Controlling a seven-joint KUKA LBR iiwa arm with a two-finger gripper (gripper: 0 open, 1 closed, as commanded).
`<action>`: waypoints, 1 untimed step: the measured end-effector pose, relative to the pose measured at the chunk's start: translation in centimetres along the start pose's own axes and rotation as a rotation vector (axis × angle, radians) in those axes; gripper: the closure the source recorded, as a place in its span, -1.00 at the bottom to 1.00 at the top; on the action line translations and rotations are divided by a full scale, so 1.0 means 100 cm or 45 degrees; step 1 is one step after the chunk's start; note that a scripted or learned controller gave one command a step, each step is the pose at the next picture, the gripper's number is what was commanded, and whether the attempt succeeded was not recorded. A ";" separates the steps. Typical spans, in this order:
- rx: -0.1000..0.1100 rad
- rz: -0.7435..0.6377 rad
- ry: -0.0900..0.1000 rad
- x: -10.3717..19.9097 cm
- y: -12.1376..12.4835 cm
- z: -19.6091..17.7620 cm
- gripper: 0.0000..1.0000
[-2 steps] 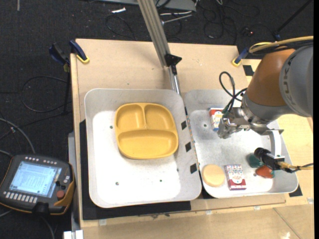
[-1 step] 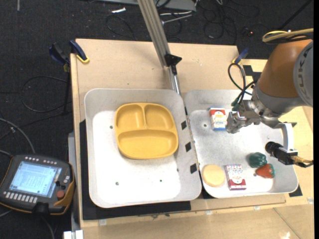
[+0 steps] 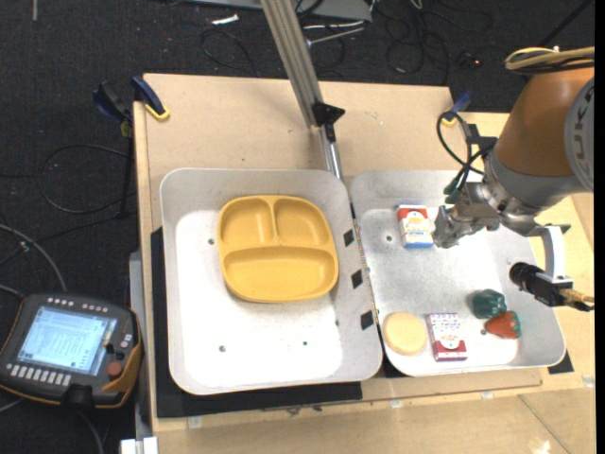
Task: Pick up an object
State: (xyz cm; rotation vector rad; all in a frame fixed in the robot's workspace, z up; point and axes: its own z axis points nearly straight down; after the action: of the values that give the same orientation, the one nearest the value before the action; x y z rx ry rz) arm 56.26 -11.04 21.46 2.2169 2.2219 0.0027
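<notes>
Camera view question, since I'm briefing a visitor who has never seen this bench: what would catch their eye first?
Probably the yellow divided plate, lying alone in the left bin. Next, the grey and orange arm reaching in from the right, its hand hovering in the right bin beside a small carton. Near that bin's front edge sit a round cookie, a red box, and green and red items.

A single fixed camera looks down at a slant from above the surface (image 3: 236, 121), far enough back to take in both white bins (image 3: 189, 348) and dark floor (image 3: 66, 112) beyond; the arm (image 3: 544, 130) enters from the right.
</notes>
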 end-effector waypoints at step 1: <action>0.001 -0.008 0.003 0.051 0.007 -0.012 1.00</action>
State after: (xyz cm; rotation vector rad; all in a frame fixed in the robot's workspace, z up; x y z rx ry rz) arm 56.95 -5.90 22.66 2.2116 2.2299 0.0043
